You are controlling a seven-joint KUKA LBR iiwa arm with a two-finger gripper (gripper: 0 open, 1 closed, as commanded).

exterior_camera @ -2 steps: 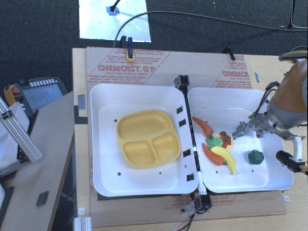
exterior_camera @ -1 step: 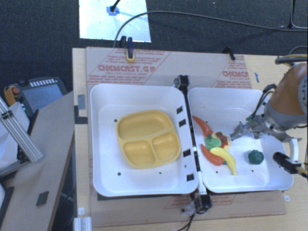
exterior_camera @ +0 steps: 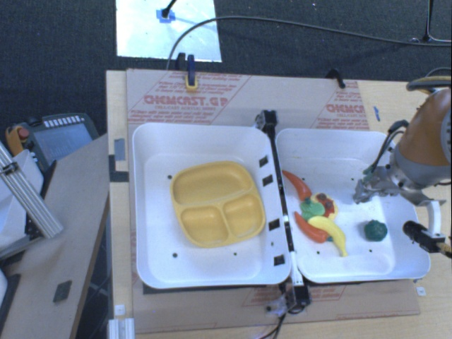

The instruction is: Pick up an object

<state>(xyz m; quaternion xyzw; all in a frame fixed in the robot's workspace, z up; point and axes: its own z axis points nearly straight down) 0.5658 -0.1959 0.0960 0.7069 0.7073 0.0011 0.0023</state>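
Observation:
In the right bin [exterior_camera: 332, 154], a cluster of toy food lies near the left wall: a red chili [exterior_camera: 298, 184], a green leafy piece [exterior_camera: 311, 207], a small red and yellow piece [exterior_camera: 325, 203], a yellow banana [exterior_camera: 332, 232] and a second red pepper [exterior_camera: 309, 227]. A dark green round object [exterior_camera: 375, 229] sits alone near the bin's front right. My gripper [exterior_camera: 366, 189] hangs low over the bin's right half, just behind and slightly left of the dark green object, and right of the cluster. Nothing shows between its fingertips.
The left bin [exterior_camera: 155, 154] holds a yellow three-compartment tray [exterior_camera: 215, 202]. A black clipped divider [exterior_camera: 275, 203] separates the two bins. The arm's orange band [exterior_camera: 427, 136] comes in over the right bin's right wall. A grey side bench [exterior_camera: 56, 246] stands to the left.

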